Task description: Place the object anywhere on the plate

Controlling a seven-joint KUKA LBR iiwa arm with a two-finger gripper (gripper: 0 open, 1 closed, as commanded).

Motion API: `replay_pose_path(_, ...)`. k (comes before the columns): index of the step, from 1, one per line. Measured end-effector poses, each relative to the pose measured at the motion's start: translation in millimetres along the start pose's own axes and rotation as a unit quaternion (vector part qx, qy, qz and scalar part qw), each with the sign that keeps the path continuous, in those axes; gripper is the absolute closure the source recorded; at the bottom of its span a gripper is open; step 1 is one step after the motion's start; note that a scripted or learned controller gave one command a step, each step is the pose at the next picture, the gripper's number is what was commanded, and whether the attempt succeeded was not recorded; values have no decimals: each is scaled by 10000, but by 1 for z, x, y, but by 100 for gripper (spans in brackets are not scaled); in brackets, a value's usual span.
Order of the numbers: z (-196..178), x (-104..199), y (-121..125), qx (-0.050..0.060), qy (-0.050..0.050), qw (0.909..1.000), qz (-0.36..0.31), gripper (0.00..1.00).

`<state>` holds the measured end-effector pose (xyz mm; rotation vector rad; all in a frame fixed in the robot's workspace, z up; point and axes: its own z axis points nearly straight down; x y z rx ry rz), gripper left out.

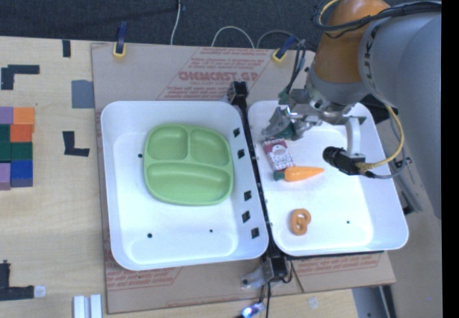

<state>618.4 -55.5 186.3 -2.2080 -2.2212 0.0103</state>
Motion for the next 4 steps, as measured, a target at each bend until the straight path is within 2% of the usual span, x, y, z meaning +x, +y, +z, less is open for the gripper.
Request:
replay_pose_path(1, -13, 46, -19, -9, -2, 10000, -2, 100)
replay_pose_path(3, -3, 151, -62, -2, -10, 10000, -5, 100)
replay_pose_path(4, -3, 147, -61, -9, -20, 10000, 14, 0)
